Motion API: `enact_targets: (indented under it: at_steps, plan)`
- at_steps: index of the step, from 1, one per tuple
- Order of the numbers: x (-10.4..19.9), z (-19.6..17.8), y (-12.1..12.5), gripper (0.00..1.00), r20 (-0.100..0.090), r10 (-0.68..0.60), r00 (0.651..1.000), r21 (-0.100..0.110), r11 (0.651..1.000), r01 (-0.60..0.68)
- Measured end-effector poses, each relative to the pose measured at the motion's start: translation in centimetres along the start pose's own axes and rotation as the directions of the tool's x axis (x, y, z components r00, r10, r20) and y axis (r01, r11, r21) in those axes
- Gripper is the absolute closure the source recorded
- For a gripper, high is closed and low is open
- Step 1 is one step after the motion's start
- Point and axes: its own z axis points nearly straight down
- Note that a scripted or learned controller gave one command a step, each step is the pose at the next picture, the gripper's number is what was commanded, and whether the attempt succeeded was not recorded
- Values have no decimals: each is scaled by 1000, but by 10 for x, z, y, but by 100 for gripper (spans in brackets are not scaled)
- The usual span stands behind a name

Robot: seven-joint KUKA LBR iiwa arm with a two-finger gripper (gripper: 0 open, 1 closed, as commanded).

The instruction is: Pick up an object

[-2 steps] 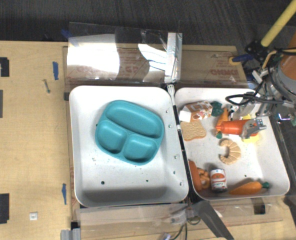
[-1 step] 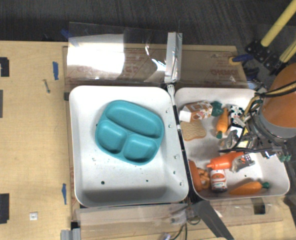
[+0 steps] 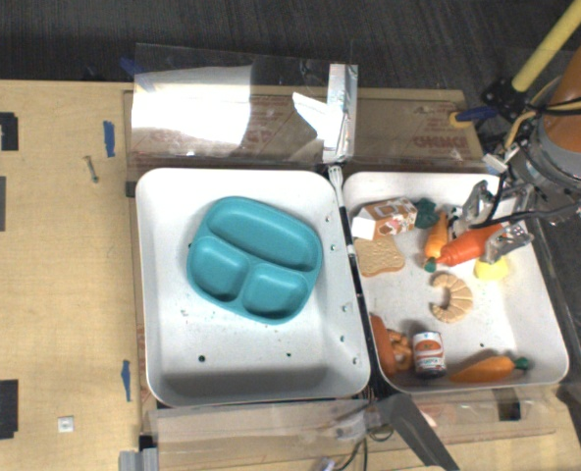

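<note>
Two white bins sit side by side on the tabletop (image 3: pixel 45 263). The left bin (image 3: pixel 163 341) has just one thing in it: a teal divided plate (image 3: pixel 254 257) with three compartments, lying a bit toward the back.

The right bin (image 3: pixel 546 332) is where all the toy food is. Count as best I can make out:
- three carrot-ish orange pieces: a small carrot (image 3: pixel 436 235) standing near the middle back, a fat orange one (image 3: pixel 464 248) lying just right of it, and a long carrot with green top (image 3: pixel 487 367) along the front edge
- one small boxed snack pack (image 3: pixel 391 216) at the back left, white and red and brown print; the writing is too small to read
- one toast slice (image 3: pixel 380 256) right in front of that box
- one croissant (image 3: pixel 452 297) mid bin
- one little can with red label (image 3: pixel 428 352) near the front; the label text isn't legible either
- one orange lump (image 3: pixel 393 346) touching the can on its left, against the bin wall
- one yellow piece (image 3: pixel 490 268) beside the fat orange one

The tool (image 3: pixel 492 219) is down in the back right part of the right bin, right over the fat orange carrot and the yellow piece. Its metal fingers look spread apart, one on either side of the carrot's far end, and I can't say the carrot is actually pinched.

Behind the bins there's cardboard with faint reddish printing I can't read.
</note>
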Motion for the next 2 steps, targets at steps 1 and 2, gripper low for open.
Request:
enact_targets:
  at_steps: [1,2]
  plan:
    - [-78,-56,-28,100,2,163,987,0,987,-163]
    - [-4,122,-40,100,1,-87,996,-2,996,87]
